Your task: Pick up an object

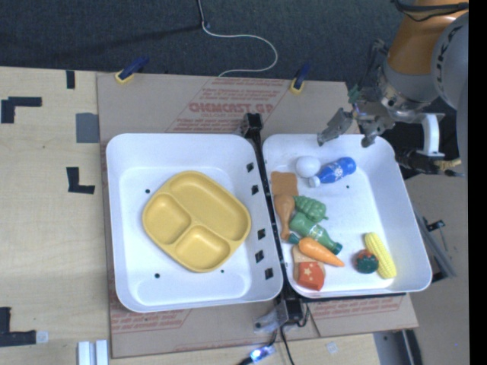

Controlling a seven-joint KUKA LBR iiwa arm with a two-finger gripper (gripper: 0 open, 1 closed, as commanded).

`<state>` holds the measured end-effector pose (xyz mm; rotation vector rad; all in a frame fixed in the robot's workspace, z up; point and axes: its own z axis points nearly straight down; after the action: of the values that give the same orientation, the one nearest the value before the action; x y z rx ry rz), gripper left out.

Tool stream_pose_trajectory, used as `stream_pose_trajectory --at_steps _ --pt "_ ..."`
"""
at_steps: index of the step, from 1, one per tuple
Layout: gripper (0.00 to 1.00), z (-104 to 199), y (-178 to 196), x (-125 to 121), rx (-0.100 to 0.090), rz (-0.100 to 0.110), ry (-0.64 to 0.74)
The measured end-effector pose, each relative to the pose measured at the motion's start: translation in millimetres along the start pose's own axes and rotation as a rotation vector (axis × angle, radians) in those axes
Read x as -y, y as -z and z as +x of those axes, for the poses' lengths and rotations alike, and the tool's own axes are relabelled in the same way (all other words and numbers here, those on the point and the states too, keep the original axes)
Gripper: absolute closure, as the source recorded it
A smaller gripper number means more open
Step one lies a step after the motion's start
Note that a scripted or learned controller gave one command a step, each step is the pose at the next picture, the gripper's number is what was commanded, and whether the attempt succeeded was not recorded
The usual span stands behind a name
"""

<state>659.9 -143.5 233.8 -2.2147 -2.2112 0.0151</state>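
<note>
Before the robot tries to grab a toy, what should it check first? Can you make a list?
1. Gripper open with nothing between its fingers: ok, the fingers are spread apart.
2. Gripper over the toys: not ok, it hangs above the back rim of the right bin.
3. Toys within the bin: ok, the blue bottle, carrot and corn all lie inside.
4. An easy toy to grab: ok, the blue bottle is nearest and has room on its right side.
5. Crowding: not ok for the carrot, it touches the green toy.
6. Yellow tray out of the way: ok, it sits in the left bin.
</note>
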Motion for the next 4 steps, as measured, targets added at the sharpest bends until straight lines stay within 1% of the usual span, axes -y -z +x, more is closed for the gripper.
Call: stream_pose_trajectory --at_steps 1,2,3,4 --pt "0.0 0 9 -2 0.002 -0.014 0.003" --pt "0.0 1 -52 -10 0.002 -0.009 0.004" --pt "0.0 7 -114 -15 0.003 -0.01 0.005" --pt "0.0 8 -151 -15 0.003 -0.012 0.005"
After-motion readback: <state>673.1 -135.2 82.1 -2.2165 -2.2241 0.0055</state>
